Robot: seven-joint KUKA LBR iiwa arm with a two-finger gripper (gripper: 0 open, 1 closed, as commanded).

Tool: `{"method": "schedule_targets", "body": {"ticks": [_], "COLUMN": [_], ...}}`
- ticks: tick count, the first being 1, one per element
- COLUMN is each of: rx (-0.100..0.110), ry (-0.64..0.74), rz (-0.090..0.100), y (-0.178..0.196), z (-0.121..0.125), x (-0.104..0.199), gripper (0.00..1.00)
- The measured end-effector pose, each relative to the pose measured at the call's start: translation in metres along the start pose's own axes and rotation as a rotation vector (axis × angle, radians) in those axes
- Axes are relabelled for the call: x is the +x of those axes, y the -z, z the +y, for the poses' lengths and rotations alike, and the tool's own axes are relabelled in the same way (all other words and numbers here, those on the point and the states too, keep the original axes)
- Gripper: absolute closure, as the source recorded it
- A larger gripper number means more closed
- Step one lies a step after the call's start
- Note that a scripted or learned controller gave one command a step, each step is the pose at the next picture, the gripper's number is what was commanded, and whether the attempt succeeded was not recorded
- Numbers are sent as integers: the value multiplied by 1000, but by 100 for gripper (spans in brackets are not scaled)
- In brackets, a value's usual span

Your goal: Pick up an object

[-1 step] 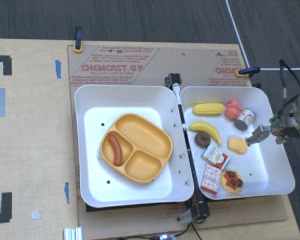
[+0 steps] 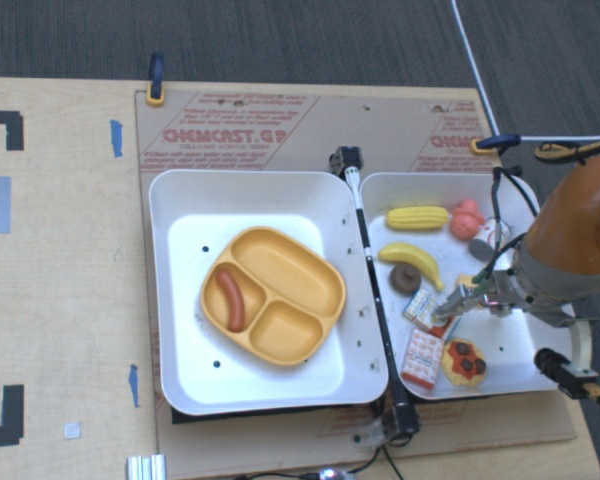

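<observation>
Tool (image 2: 458, 303) hung low in right bin (image 2: 510, 376), tips near small packet (image 2: 421, 308); finger spread too blurred to tell, nothing seen between them. Arm (image 2: 578, 233) hid bin's right side. Banana (image 2: 411, 261), corn cob (image 2: 416, 218), pizza slice (image 2: 465, 362) lay free nearby.

Dark grey carpeted floor (image 2: 280, 18) across the frame's top; pale plywood bench top (image 2: 55, 288) at left, bearing blue tape marks (image 2: 116, 138).
</observation>
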State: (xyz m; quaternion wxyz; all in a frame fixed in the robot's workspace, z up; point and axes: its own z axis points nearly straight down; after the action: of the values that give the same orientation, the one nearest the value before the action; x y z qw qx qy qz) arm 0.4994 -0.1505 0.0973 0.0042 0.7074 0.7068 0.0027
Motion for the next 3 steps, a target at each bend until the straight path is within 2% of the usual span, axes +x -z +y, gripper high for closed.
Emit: {"method": "schedule_targets", "body": {"ticks": [1,2,3], "rx": [-6,-12,8], "ry": [-2,0,3], "rz": [-3,1,3], "y": [-7,4,88], "z": [-16,-13,-18], "x": [57,59,120], "gripper": [0,100,100]}}
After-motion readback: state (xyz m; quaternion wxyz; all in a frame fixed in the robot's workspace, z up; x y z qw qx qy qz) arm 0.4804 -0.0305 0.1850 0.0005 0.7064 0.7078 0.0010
